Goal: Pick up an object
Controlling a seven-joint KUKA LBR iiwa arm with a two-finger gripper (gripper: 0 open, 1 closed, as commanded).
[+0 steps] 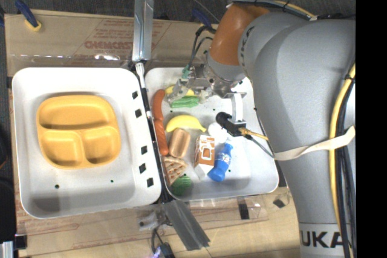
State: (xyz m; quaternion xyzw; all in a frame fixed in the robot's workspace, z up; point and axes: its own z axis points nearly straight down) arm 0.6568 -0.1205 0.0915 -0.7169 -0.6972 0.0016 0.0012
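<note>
The grey arm point(302, 99) lowers its gripper point(195, 83) over the right bin's point(263, 175) green toy point(183, 103); its opening cannot be told.

White letters "UKA" on the grey arm base point(320, 238) at bottom right, start of the word cut off by the arm's edge. Faint red mirrored print on the cardboard sheet point(91, 36) behind the bins, not readable. Orange-and-white carton point(205, 151) in the right bin carries dark printing, too small to read.
</note>
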